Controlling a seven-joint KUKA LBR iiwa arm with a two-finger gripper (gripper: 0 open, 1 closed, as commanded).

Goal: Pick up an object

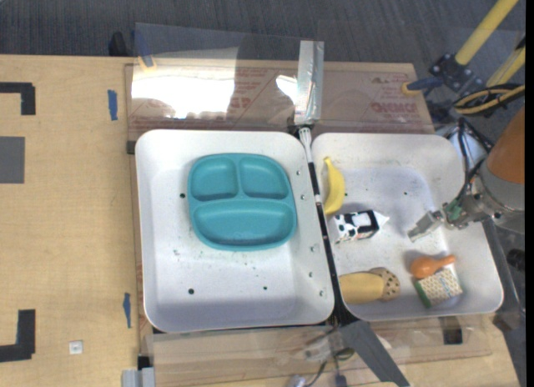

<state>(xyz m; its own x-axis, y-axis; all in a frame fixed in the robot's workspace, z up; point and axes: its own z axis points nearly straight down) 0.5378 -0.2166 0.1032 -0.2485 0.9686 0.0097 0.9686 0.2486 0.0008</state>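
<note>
The right bin (pixel 392 314) holds a yellow banana (pixel 333 185) against its left wall. A black-and-white cow toy (pixel 357 224) lies just below the banana, and a tan bread-like piece (pixel 368 285) sits near the front. An orange carrot-like toy (pixel 430 264) lies on top of a small green-and-tan block (pixel 439 286) at the front right. My gripper (pixel 427 223) reaches in from the right over the bin's right half, above the carrot toy and right of the cow. I see nothing in its grasp.
A teal divided plate (pixel 242 200) lies in the left bin (pixel 167 294). Clear plastic sheeting (pixel 217 85) and a taped post (pixel 308 77) stand behind the bins. Yellow bars and cables (pixel 484 93) crowd the far right.
</note>
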